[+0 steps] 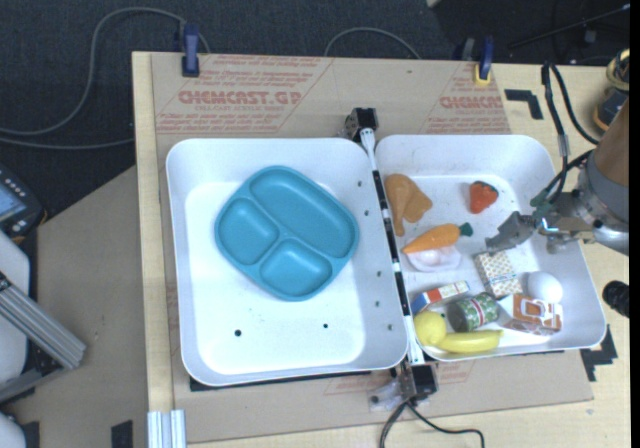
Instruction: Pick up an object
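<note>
We see the gripper (512, 232) over the right bin (520, 148), near its right wall, above the middle. Can't tell its state: tips are blurred against the bin floor, nothing visibly between them.

Nearest candidate is the patterned packet (497, 273), just below the gripper. We judge it light, flat and a bit crinkly, so hard to pinch from above; take it across the short edges.

Easier picks, in our view: the toy carrot (436, 236) mid-bin, rigid plastic, grasp across the shaft; the strawberry (483, 196) toward the far wall, small and round, may roll. The white egg (544, 287) and banana (461, 338) look smooth and slippery.

Left bin (190, 236) holds the blue divided plate (286, 232).
</note>
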Robot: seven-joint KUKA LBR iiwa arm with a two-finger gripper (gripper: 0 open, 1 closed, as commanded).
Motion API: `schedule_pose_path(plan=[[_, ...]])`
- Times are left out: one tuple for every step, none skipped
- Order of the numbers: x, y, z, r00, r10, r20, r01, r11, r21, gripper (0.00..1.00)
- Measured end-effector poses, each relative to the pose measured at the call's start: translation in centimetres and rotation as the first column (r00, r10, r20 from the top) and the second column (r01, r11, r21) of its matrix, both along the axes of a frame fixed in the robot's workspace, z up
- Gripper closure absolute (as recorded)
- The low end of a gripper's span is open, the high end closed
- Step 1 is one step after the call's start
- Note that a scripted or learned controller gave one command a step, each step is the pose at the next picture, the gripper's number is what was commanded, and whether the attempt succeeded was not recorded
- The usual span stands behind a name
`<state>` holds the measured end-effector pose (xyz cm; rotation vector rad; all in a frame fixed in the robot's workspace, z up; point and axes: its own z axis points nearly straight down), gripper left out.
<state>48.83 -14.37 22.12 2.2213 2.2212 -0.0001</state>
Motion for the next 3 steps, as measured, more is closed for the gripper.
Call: schedule_pose_path(plan=[[-0.7,2.5,-14.0,1.000,0.000,0.009,0.000,1.000,-0.007,0.00],[4.9,4.7,-13.3,1.000,0.002,0.010,-0.002,1.000,-0.006,0.00],[13.0,0.9,-12.2,1.000,0.002,0.010,-0.002,1.000,-0.004,0.00]])
